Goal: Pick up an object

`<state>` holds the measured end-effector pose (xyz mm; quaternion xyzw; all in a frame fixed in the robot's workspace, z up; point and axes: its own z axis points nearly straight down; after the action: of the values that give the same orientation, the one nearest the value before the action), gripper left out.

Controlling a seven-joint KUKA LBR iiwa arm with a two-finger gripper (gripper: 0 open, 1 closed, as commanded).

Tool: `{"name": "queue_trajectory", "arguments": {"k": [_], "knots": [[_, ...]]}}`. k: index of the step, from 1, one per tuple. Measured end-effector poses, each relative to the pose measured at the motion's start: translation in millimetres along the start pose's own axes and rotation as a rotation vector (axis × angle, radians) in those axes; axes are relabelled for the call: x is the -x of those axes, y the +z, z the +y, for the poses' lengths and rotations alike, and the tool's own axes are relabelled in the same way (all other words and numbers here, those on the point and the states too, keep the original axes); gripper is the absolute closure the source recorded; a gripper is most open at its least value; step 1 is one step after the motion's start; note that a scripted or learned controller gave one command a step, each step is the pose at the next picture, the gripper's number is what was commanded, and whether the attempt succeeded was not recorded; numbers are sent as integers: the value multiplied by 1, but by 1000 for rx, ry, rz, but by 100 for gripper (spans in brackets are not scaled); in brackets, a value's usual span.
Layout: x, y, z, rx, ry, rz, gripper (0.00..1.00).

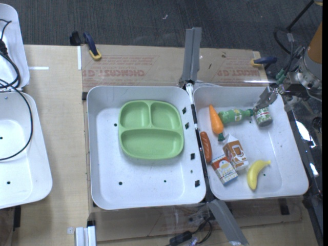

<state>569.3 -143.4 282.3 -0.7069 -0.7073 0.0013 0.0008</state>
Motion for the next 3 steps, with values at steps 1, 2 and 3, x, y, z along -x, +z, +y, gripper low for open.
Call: {"name": "queue_trajectory", "arguments": {"k": [1, 2, 3], "knots": [[-26, -27, 16, 2, 43, -1, 0], [-37, 119, -7, -2, 104, 1, 0], [-40, 191, 48, 2, -34, 0, 0]]}}
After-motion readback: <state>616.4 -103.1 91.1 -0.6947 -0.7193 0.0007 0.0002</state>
